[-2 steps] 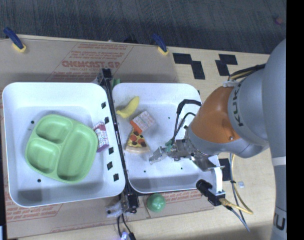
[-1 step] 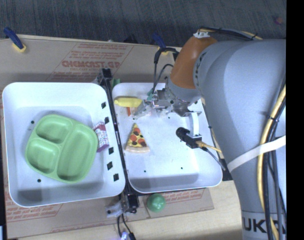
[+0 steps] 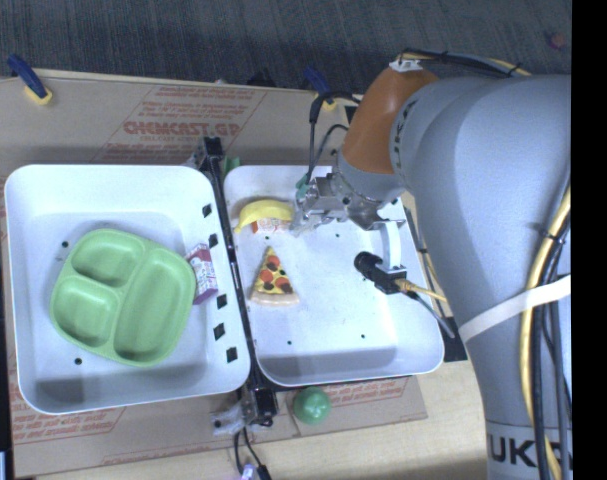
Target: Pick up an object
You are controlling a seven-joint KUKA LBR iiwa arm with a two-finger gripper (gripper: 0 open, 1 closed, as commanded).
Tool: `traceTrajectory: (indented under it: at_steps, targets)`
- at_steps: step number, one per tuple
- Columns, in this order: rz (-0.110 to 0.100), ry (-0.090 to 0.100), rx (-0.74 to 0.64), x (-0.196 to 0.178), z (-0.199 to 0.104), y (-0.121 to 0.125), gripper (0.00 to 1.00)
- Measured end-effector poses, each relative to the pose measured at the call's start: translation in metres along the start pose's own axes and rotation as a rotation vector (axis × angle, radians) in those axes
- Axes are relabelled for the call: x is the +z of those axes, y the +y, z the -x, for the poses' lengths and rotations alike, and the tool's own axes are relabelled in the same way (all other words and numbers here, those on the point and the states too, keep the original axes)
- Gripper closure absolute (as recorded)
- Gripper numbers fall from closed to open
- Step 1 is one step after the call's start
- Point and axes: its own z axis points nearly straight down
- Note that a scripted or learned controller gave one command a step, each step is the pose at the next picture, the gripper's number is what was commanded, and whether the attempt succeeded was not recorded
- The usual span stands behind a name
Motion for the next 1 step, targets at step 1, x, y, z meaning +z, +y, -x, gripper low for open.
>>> traceTrajectory:
  at_steps: [1]
  targets:
    - [0.006, 0.000, 0.006, -0.0911, -0.0593, -0.0046, 1.00]
